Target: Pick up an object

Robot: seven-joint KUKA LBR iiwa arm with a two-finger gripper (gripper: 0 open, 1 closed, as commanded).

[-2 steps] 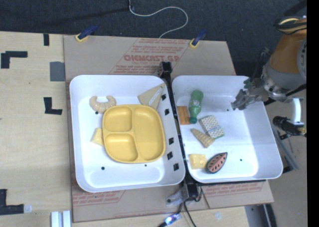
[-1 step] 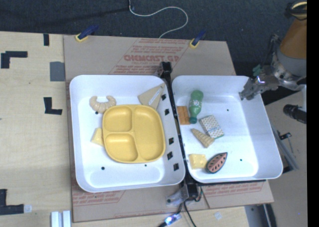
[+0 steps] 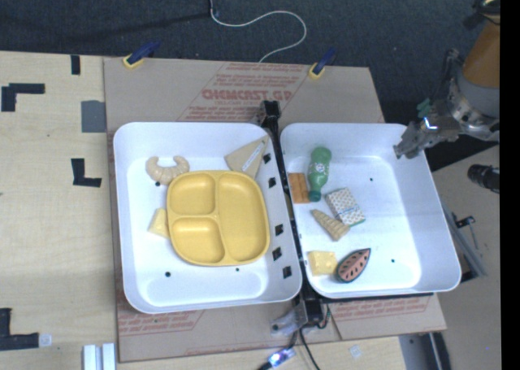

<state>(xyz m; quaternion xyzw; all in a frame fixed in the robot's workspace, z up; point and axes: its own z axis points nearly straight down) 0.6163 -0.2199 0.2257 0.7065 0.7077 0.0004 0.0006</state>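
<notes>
Above the right bin's (image 3: pixel 406 198) far corner, the gripper (image 3: pixel 410 142) hovers — approach step, nothing held. Whether it is spread or closed cannot be told; next it must descend onto one item — perhaps the green bottle (image 3: pixel 318 167).

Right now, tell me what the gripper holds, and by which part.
Nothing. The gripper hovers at the right bin's far right corner, with nothing between its fingers.
</notes>
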